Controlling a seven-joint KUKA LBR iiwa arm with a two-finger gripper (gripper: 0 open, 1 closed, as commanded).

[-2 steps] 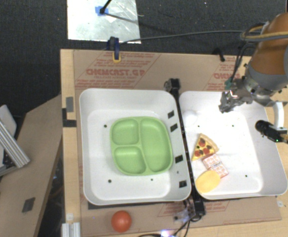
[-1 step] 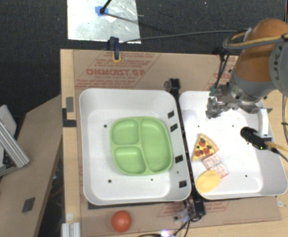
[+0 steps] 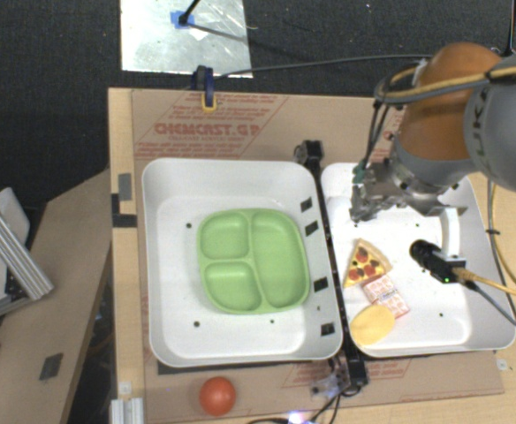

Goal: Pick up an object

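Observation:
My gripper (image 3: 361, 212) hangs over the rear left part of the right bin (image 3: 470, 325), below the grey arm and its orange band. Just in front of it a toy pizza slice (image 3: 365, 263) lies on the bin floor. A small pink-and-white packet (image 3: 390, 296) rests next to the slice, toward the front. A yellow rounded piece (image 3: 372, 324) sits at the bin's front left corner. None of these touches the gripper. The left bin (image 3: 165, 237) holds a green divided plate (image 3: 252, 260) in its middle.
A red ball (image 3: 216, 395) lies on the bench in front of the left bin, outside both bins. A black divider with clips (image 3: 322, 237) runs between the bins. A metal frame (image 3: 11, 254) stands at the far left.

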